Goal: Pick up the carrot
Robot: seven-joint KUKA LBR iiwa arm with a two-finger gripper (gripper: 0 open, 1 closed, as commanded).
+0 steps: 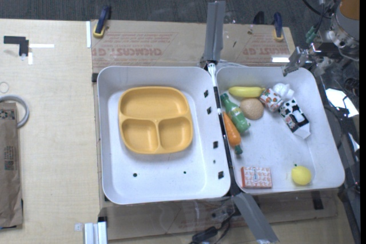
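Light, stiff, slick-looking carrot (231,130) lying at right bin's (320,140) left wall beside green bottle (235,114); best pinched across its middle; gripper (298,60) above far rim, grip unclear.

Arm (346,6) above the right bin's (320,123) far corner: orange band over a grey wrist, looped black cables alongside, small dark metal end effector (298,60) with silvery brackets.

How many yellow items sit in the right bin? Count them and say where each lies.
2. The yellow plastic banana lies near the right white bin's far wall, beside the brown round potato. The small yellow lemon sits near its front right corner. None looks hidden.
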